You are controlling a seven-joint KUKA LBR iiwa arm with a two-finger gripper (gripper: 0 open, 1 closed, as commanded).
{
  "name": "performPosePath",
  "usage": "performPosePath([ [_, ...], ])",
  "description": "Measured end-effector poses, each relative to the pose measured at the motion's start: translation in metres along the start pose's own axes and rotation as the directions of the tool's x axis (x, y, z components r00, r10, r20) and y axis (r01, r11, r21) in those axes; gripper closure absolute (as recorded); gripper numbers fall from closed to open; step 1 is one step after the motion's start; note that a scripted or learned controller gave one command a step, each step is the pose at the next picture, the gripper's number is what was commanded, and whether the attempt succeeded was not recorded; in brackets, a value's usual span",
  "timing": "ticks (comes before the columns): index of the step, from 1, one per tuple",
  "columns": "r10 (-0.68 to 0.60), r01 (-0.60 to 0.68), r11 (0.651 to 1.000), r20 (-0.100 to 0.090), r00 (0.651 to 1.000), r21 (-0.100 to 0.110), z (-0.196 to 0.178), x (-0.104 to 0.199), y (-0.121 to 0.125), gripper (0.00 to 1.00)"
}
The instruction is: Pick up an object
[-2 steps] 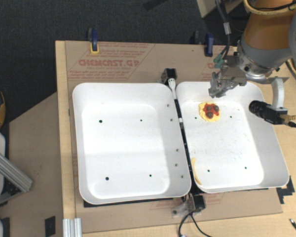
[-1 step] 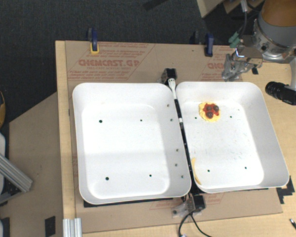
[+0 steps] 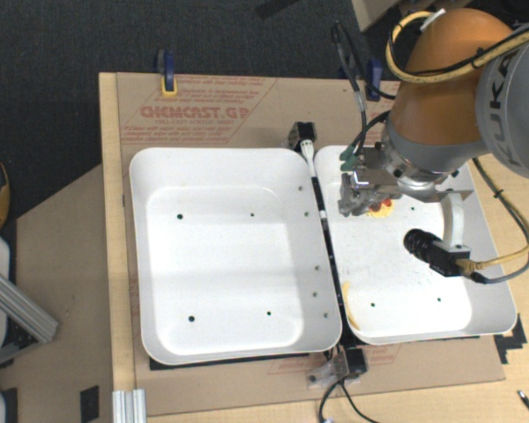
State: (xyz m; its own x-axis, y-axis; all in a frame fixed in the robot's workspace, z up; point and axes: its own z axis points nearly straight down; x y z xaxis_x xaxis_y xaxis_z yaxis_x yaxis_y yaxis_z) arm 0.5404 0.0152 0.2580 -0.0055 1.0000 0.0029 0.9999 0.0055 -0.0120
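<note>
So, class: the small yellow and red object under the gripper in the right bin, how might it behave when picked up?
The yellow and red object looks tiny against the gripper, so it is probably light. It lies low on the right bin floor, so it seems unlikely to tip. Stiffness can't be judged, since it is mostly hidden.

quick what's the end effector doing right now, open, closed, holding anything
End effector: low in the right bin, over a small yellow-red object; open or closed cannot be told.

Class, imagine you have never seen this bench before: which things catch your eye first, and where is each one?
The big orange band of the arm dominates the upper right. Below it the gripper hangs low over the right bin, beside a small orange-yellow object. The left bin spreads wide and white across the middle.
</note>
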Motion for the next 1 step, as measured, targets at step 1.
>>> performPosePath([
  [1, -0.002, 0.002, 0.999, -0.001, 1.0, -0.035, -0.1794, 0.0585, 0.0208, 1.0],
])
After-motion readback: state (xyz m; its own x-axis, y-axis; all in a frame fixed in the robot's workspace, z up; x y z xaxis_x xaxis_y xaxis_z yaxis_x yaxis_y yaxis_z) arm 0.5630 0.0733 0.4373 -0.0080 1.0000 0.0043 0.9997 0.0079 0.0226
